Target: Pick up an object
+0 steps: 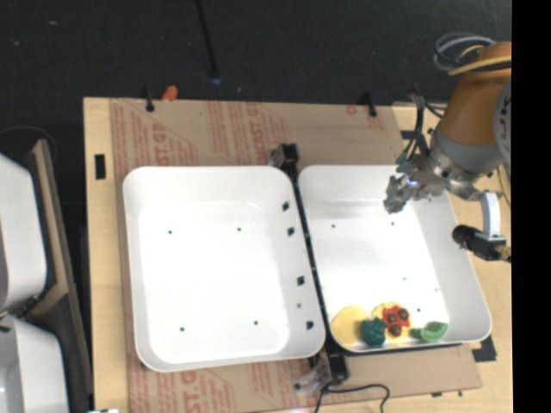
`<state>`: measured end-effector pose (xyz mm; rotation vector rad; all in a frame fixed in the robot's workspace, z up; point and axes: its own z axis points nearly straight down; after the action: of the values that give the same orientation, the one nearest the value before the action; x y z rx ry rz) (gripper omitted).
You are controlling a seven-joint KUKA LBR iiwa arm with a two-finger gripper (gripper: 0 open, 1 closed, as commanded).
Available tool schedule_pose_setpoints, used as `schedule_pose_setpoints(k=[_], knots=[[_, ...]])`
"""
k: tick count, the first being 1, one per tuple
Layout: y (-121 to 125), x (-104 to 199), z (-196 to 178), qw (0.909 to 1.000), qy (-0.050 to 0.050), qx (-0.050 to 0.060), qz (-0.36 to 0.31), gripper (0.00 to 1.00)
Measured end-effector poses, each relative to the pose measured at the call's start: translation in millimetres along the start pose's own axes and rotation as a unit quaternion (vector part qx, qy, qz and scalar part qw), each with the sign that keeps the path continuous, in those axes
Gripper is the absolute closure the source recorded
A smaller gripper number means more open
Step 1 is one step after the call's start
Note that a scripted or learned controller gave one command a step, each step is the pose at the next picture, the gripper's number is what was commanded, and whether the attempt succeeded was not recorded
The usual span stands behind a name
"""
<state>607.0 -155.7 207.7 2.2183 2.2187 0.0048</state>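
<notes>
Small dark-teal plastic toy, right white bin's near edge: pincer, finger state indiscernible, to be lowered squarely, avoiding neighbours.

The pale wooden desk carries a flat brown cardboard sheet printed with red lettering. On that sheet, two shallow white plastic bins sit side by side, touching along a middle seam: the left bin and the right bin. Small black clips sit at the seam.
</notes>
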Motion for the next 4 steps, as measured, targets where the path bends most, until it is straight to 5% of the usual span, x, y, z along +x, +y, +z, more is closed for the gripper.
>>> schedule_pose_setpoints(k=[1, 4], knots=[[-4, 2, -45, 1.0, 0.0, 0.0, 0.0, 1.0], [-58, 139, -52, 1.0, 0.001, 0.002, -0.001, 1.0]])
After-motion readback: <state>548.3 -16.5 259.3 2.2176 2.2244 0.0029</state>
